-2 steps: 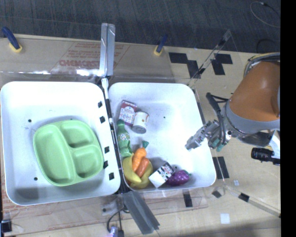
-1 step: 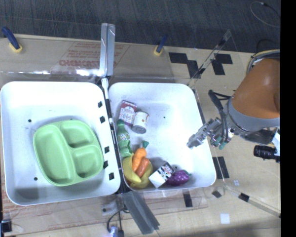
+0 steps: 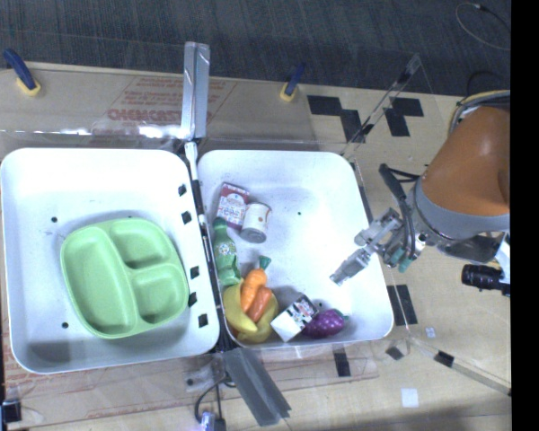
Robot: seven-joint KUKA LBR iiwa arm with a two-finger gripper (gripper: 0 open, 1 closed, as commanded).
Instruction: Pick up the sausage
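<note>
I am watching the gripper (image 3: 364, 254) hanging over the right edge of the right bin (image 3: 359, 196), its fingers (image 3: 345, 270) standing apart with nothing between them. The grey arm (image 3: 458, 187) with its orange band is reaching in over the table (image 3: 431, 133) from the right side. I am not finding anything I can call a sausage with confidence; the pile sitting along the right bin's left wall and near corner is too small to sort out fully. In that pile I am seeing a can (image 3: 255, 222), a green bottle (image 3: 225, 250), a carrot (image 3: 256, 294) and a purple item (image 3: 325, 322), all well apart from the gripper. A green divided plate (image 3: 126, 277) is lying in the left bin (image 3: 36, 178).
</note>
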